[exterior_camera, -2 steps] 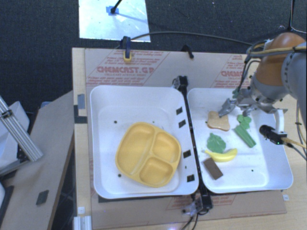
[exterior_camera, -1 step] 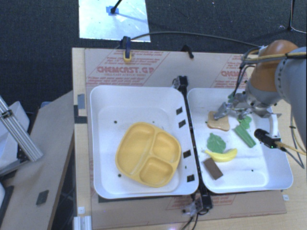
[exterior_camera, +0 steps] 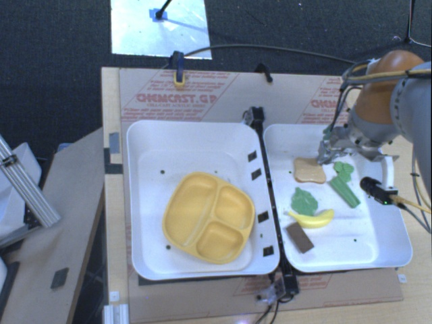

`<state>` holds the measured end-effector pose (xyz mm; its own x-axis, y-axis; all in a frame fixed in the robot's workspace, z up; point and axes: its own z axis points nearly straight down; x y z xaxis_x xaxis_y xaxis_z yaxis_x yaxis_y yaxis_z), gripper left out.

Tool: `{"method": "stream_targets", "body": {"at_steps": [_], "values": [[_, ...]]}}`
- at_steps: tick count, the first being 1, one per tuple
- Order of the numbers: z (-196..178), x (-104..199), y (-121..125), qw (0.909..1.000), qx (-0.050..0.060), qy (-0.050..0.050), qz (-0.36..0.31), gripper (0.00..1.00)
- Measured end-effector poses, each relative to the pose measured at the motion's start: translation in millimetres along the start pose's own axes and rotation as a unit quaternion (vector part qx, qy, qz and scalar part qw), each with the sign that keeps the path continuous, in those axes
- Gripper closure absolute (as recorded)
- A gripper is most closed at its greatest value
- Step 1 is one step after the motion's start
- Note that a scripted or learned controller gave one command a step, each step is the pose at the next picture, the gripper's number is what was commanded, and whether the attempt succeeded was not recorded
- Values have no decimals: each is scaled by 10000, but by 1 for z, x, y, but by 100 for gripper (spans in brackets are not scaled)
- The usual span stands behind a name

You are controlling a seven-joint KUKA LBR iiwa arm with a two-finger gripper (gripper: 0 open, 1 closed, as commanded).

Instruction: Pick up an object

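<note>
The gripper (exterior_camera: 327, 152) hangs low in the right bin (exterior_camera: 391, 248); whether its jaws are parted or closed, I cannot tell; just below-left of them lies a tan, flat, toast-shaped piece (exterior_camera: 309, 171); a green stalk (exterior_camera: 345, 183) lies just right.

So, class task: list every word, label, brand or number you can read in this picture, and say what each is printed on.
"CHEMCAST GP": red letters on the brown sheet under the white bins, at the far left.
The same red print at the far right of the sheet: partly hidden by the arm, too blurred to read.
Smaller red lines around both: too small to read.
</note>
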<state>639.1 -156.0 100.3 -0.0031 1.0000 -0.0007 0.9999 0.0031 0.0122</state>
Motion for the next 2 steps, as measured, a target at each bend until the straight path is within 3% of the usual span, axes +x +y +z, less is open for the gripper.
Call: {"method": "stream_targets", "body": {"at_steps": [2], "values": [[-97,-4,-3,10000,28,-5,9,100]]}}
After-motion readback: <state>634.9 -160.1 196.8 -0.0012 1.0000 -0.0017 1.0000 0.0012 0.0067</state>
